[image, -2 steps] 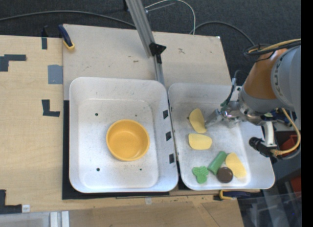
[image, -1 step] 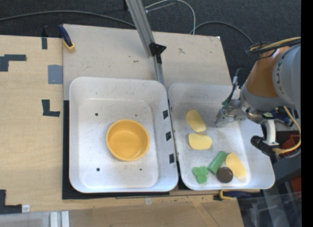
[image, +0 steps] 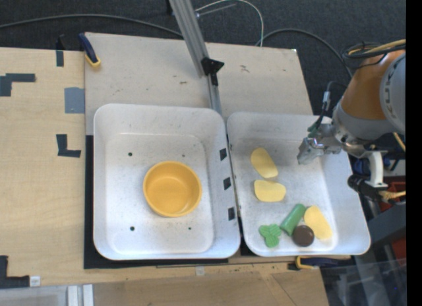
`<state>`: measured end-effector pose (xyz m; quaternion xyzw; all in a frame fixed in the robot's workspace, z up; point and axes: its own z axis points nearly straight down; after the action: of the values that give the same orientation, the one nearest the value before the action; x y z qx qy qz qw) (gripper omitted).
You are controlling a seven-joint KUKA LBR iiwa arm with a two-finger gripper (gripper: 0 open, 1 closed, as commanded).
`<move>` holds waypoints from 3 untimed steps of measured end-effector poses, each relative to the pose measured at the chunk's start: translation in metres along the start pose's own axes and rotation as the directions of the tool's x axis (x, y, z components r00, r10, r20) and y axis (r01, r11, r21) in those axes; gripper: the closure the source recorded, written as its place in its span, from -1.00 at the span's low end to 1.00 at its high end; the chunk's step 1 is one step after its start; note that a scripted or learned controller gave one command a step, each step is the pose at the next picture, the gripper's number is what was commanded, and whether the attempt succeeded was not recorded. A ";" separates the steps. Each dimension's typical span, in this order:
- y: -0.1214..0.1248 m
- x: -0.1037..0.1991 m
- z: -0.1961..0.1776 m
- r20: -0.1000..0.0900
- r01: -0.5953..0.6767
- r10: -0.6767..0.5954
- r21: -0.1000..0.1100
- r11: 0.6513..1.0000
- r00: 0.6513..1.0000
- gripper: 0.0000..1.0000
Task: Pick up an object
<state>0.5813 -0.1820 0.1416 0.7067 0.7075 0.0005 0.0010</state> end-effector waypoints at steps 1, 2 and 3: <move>0.008 0.002 -0.061 0.001 0.001 -0.001 -0.002 1.000 1.000 1.00; 0.014 -0.002 -0.106 0.001 0.000 0.000 -0.002 1.000 1.000 1.00; 0.016 0.048 -0.105 -0.002 0.005 -0.005 0.003 1.000 1.000 1.00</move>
<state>0.5968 -0.1344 0.2471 0.7051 0.7091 0.0002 -0.0006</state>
